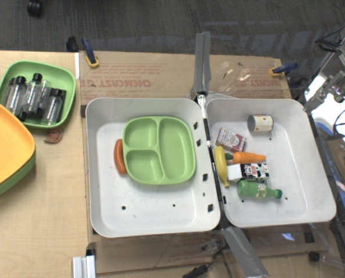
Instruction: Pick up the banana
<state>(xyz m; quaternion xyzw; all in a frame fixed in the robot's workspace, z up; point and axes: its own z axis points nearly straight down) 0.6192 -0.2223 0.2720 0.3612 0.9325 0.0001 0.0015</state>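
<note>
Lying along the left wall of the right bin (311, 155), centre-right of the frame, the banana (221, 165) touches the carrot (249, 157) and a small carton (253, 171), above a green bottle (259, 191).

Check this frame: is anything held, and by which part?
Nothing is seen held. The banana lies in the right bin along its left wall, beside the carrot.

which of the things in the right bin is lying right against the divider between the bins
The banana: it lies lengthwise along the right bin's left wall. The carrot, cartons and green bottle sit further in.
</note>
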